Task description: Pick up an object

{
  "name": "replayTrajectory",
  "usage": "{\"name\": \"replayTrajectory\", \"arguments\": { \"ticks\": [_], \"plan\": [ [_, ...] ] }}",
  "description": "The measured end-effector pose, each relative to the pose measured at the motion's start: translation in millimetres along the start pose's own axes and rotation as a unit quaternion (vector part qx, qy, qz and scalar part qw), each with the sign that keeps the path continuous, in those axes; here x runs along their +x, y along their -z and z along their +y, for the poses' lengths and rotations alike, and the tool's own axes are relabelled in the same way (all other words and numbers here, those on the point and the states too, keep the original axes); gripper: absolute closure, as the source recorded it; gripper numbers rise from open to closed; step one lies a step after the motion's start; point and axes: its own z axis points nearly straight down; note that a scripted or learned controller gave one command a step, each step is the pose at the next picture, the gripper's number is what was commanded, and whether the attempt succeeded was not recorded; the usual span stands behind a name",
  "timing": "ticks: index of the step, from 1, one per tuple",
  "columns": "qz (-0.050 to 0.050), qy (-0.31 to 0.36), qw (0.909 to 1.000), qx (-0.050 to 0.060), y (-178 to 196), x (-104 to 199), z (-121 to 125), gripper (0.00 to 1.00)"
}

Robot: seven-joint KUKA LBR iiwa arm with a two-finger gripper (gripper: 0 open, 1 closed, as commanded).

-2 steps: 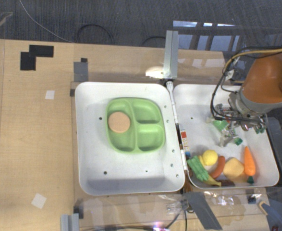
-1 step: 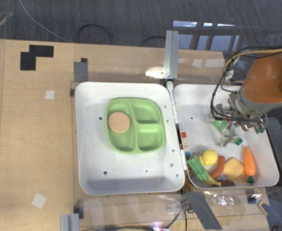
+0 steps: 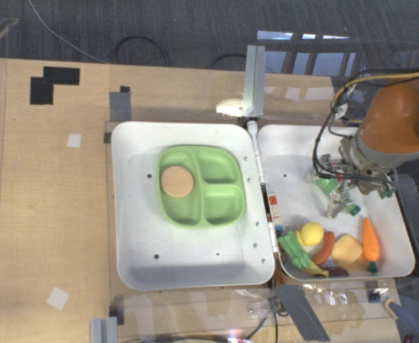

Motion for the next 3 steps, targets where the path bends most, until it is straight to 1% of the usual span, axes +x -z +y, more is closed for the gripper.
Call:
{"name": "replayTrajectory", "arguments": {
  "ticks": [1, 2, 3],
  "plan": [
    [-0.001, -0.014, 0.9999, 0.001, 3.0, 72.1, 42.6, 0.0],
    [-0.001, 0.103, 0.9947, 0.0, 0.3, -16.8, 33.0, 0.0],
    [-0.001, 0.067, 0.9977, -0.001, -0.7, -57.2, 62.8, 0.0]
  ]
}}
